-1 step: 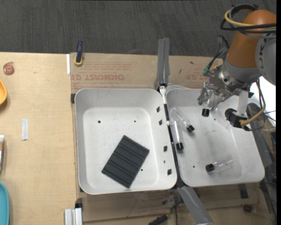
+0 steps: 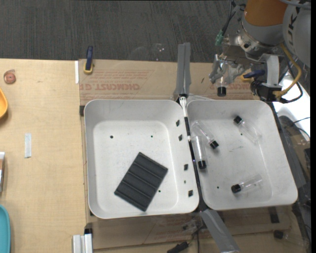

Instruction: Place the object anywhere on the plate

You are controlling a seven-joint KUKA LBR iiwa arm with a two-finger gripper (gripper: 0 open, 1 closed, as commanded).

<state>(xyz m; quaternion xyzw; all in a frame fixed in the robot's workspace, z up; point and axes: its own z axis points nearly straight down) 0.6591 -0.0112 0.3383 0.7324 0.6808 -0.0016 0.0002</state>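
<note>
Arm (image 2: 264, 17) raised behind right bin (image 2: 256, 160), hand (image 2: 223, 79) pointing down, closed on black-capped vial (image 2: 221, 90)

Plate (image 2: 141, 181) lies in the left bin (image 2: 101, 121), four vials (image 2: 246, 185) in the right bin (image 2: 259, 155).

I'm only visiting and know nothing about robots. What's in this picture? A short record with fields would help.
left bin: one dark ribbed plate, lying flat, askew
right bin: four clear vials with black caps, scattered
arm: grey, orange band; gripper seen by right bin's far rim
task state: no vial on the plate yet
</note>
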